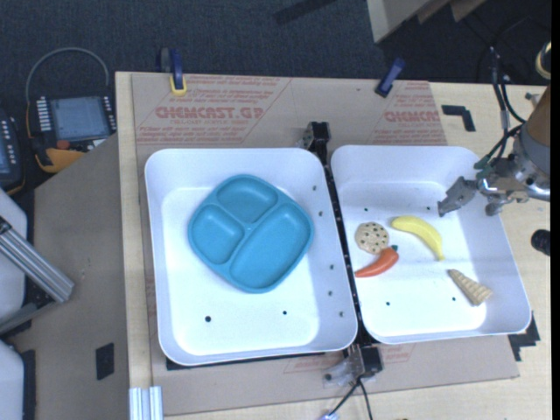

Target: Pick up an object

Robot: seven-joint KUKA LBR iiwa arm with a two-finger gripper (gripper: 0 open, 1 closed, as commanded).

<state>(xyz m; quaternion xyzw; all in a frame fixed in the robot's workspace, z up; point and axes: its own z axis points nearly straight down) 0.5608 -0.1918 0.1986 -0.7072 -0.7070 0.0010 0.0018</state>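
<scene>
the gripper [477, 195] hovers over the upper right part of the right bin [420, 157], and its fingers look spread apart with nothing between them, one dark finger reaching toward the bin's middle.

just below and to the side of that finger lies the banana [419, 234], the closest piece, slanted across the floor of the bin. it looks like a small plastic toy: light, stiff, smooth and curved, so it may slip or roll; closing across its narrow middle seems the safest hold. farther out from the gripper sit the cookie [371, 234], flat and low, likely hard to get fingers under, and the chili pepper [378, 264] touching or just beside it, thin and tapered. the cone-shaped piece [470, 287] lies apart from these, nearer the bin's lower right wall.

the banana has bare floor around it, so there is room to come straight down. the cookie and pepper crowd each other. beyond the divider, the left bin [175, 234] holds a blue divided plate [250, 233], well apart from the gripper.
</scene>
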